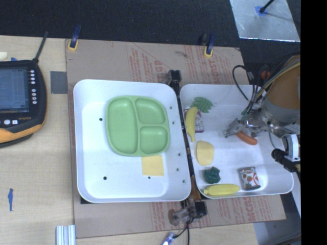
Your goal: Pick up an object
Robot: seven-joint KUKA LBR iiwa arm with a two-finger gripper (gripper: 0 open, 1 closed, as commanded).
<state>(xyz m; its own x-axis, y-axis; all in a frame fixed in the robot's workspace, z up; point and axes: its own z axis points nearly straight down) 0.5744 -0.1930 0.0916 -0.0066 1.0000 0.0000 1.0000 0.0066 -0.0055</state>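
My gripper [239, 132] hangs low over the right part of the right bin [225, 97], fingers spread open with nothing between them. An orange carrot-like piece [249, 138] lies on the bin floor right beside the right finger, touching or nearly so. Other things in this bin: a yellow banana [190, 122], a green leafy piece [203, 104], a pale yellow lump [205, 152], a dark green piece [212, 175], a yellow oblong piece [222, 189] and a small printed box [249, 178].
The left bin [89, 152] holds a green divided plate [138, 125] and a yellow square slice [153, 165]. A tablet controller [18, 101] lies on the bench at far left. Cables [245, 80] loop behind the gripper near the right bin's far wall.
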